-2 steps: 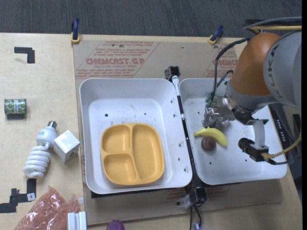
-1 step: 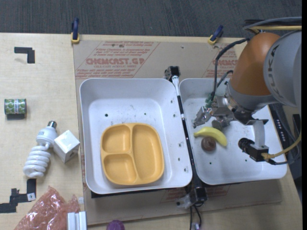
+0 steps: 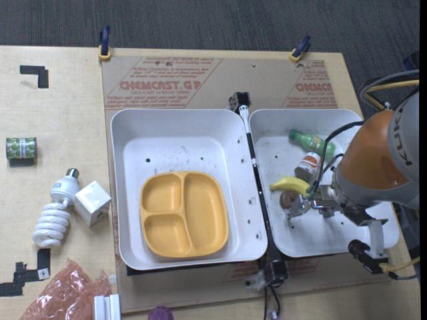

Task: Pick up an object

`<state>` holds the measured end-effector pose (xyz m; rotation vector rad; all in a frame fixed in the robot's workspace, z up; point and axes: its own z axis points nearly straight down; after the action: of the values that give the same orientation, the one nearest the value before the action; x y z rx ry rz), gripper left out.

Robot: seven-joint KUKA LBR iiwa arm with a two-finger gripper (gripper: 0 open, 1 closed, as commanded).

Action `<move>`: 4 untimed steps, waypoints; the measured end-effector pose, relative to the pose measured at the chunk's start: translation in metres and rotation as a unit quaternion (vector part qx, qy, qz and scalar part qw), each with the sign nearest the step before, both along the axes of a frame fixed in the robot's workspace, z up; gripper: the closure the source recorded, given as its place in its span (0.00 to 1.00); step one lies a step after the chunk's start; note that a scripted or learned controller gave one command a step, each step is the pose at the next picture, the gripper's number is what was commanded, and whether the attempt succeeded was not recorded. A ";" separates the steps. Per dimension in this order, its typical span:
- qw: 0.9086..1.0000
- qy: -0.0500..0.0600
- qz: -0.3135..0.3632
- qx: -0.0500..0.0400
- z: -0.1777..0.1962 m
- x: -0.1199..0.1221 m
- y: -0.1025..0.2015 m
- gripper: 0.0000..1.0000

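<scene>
A dark grey carpet (image 3: pixel 200 9) covers the floor beyond the bench. The pale wooden benchtop (image 3: pixel 50 112) carries a brown printed cardboard sheet (image 3: pixel 167 82), held at its far edge by two blue-and-yellow clamps (image 3: pixel 104 43). Black tape marks (image 3: pixel 37 75) sit on the wood. Lighting is even and soft.

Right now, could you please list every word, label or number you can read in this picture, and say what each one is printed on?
"CHEMCAST G P" in red, on the brown board behind the left bin; smaller red lines beneath are blurred.
"CHEMCAS", cut off, on the same board behind the right bin.
"KU", partly visible, on the arm's grey body.
The green can and the bottles have labels too small to read.
</scene>
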<state>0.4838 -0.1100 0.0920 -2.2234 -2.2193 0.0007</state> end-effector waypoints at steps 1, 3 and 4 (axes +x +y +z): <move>1.000 -0.001 -0.001 0.000 0.010 0.001 -0.001 1.00; 1.000 -0.001 0.002 0.000 0.101 0.018 0.044 0.00; 1.000 -0.001 0.000 0.000 0.012 0.026 -0.008 0.00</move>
<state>0.5101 -0.1177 0.1036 -2.2235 -2.2213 -0.0006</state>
